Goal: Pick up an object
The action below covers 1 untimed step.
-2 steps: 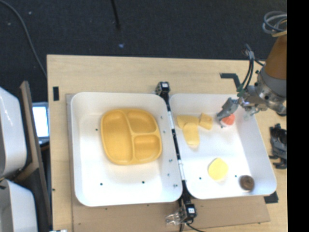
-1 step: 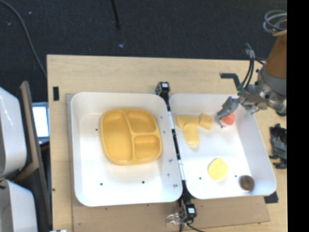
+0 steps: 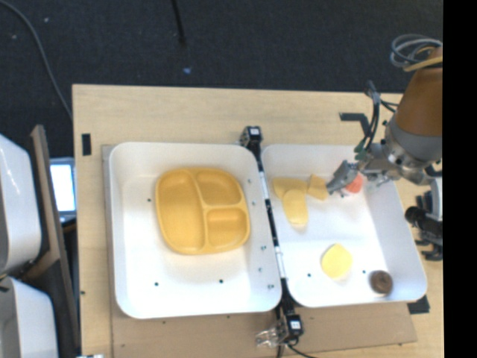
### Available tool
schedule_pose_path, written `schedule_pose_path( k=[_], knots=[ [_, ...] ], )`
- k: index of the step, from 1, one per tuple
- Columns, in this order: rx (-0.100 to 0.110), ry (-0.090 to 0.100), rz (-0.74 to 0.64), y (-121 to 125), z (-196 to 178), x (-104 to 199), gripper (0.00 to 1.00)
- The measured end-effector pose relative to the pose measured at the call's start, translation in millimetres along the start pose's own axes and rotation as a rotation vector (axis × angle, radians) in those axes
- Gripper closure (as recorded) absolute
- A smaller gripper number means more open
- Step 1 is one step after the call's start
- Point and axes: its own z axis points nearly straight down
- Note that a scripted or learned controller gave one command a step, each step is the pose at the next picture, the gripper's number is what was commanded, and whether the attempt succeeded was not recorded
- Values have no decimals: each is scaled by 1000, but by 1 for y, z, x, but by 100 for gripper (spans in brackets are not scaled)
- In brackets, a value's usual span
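A: You see the two white bins on the wooden bench (image 3: 186, 103). In the left bin (image 3: 127, 274) there is a yellow divided plate (image 3: 201, 209) with three compartments, lying flat near the middle.

B: And the right bin (image 3: 399, 245)?

A: There you have several small things. A pale yellow long piece (image 3: 294, 203) lies at the far left part, just beside the wall between the bins. A small tan block (image 3: 318, 187) is just to its right, touching it or almost touching; you cannot tell which. A round yellow piece (image 3: 336, 261) lies nearer to you, well apart from these. A small brown round object (image 3: 381, 281) sits in the near right corner.

B: Where is the arm?

A: It comes in from the right, with the orange band high at the right edge. The gripper (image 3: 344, 179) is low over the far part of the right bin, just right of the tan block. Something small and red-orange (image 3: 355, 184) shows at the gripper; you cannot tell if it is an object or a part of it.

B: Is the claw wide or narrow?

A: You cannot tell this from the view; the tips are too small and blurred.
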Motion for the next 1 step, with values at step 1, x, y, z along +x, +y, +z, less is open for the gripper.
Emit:
schedule_pose_path(
  k=[1],
  knots=[
    [1, 0, 1, 3, 56, -9, 0]
  ],
)
